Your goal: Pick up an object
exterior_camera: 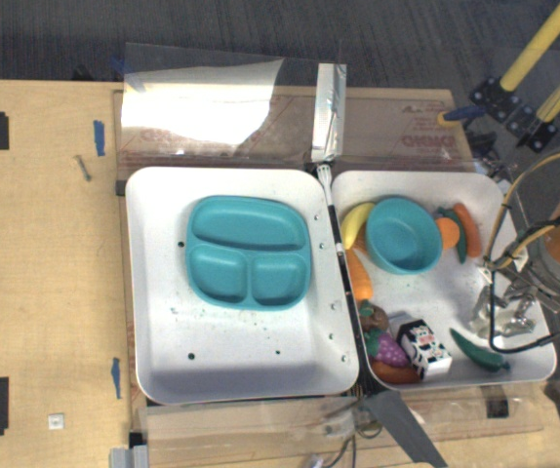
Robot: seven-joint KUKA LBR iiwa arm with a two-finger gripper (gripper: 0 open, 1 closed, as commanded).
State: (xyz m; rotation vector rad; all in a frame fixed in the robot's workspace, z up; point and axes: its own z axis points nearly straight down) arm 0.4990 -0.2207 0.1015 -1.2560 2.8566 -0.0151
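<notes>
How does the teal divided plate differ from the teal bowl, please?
The divided plate lies in the left bin; the bowl sits in the right bin. The plate is wider, flat, and split into three compartments, while the bowl is smaller, round, and has one deep hollow. The plate lies alone; the bowl is crowded by a banana and other toy food. Both are teal and upright.

a teal bowl (pixel 404 234) sits upright in the right bin (pixel 456 185), banana (pixel 355 224) touching its left.
</notes>
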